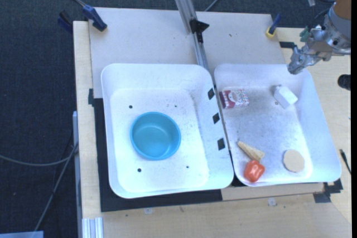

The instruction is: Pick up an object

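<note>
White block [285,96] lies in the right bin [321,120], near its far right corner, long axis slanting from upper left to lower right in the camera view. It is the nearest candidate to the gripper [296,66], which hovers over the bin's far rim, just up and right of the block and apart from it (whether the jaws are wide or narrow I cannot tell). A short drop toward the near left would bring them over it. Red-and-white carton [234,98], orange pepper [254,170] and round biscuit [293,161] sit farther off.

bowl [155,135]: glossy blue plastic | bins [150,78]: matt white, speckled | bench [145,36]: pale wood
</note>
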{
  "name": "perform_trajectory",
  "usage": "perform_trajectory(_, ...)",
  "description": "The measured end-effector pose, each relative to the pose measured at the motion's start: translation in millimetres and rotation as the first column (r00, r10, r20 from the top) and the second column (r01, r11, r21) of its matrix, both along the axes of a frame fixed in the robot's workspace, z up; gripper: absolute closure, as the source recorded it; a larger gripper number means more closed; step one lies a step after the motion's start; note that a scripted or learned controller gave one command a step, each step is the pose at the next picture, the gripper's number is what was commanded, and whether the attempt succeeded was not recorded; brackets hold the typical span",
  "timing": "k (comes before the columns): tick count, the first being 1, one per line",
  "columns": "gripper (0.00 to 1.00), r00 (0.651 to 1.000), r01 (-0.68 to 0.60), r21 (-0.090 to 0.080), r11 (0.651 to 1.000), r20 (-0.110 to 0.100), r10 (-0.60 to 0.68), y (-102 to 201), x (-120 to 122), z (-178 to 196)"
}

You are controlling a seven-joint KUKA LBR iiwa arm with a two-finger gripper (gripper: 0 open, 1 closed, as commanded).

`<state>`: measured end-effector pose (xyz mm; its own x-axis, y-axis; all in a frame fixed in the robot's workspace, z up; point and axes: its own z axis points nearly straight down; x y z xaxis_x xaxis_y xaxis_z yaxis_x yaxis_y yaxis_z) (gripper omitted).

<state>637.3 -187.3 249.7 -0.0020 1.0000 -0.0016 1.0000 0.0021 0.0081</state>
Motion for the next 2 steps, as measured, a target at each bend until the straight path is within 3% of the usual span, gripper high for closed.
perform_trajectory(1,1.00,1.000,-0.003,0.008,1.000,-0.015,0.003,50.1,-8.1,5.9)
perform_trajectory(2,1.00,1.000,-0.005,0.007,1.000,-0.012,0.005,110.6,-2.8,13.3)
